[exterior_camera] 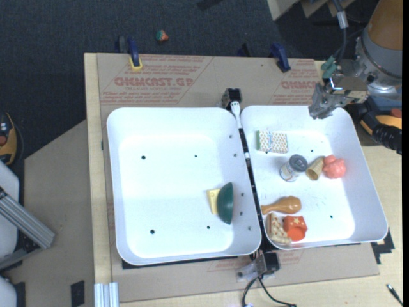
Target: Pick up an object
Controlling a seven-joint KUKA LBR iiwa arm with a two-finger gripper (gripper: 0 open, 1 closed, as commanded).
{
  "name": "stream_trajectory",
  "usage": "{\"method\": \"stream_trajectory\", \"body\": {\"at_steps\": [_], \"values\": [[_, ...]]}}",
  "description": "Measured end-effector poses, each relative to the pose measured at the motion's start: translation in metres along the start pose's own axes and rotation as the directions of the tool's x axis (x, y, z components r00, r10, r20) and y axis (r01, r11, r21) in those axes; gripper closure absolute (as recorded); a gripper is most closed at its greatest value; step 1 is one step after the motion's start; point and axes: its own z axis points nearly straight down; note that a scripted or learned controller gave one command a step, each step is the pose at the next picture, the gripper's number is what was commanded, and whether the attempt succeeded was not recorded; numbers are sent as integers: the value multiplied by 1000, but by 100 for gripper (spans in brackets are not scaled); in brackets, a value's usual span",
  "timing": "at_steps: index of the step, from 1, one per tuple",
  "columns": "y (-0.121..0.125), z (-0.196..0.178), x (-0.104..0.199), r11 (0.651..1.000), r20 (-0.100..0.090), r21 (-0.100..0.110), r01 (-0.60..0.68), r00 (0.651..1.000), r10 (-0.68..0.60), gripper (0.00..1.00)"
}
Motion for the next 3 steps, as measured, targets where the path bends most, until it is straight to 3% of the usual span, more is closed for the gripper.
{"method": "stream_trajectory", "body": {"at_steps": [1,2,3], "values": [[60,-119,56,1000,-1,-1,-4,1000,4,100],[18,-37,107,1000,-1,27,-8,1000,8,100],[-28,37,145,1000,-1,30,-8,1000,8,100]]}}
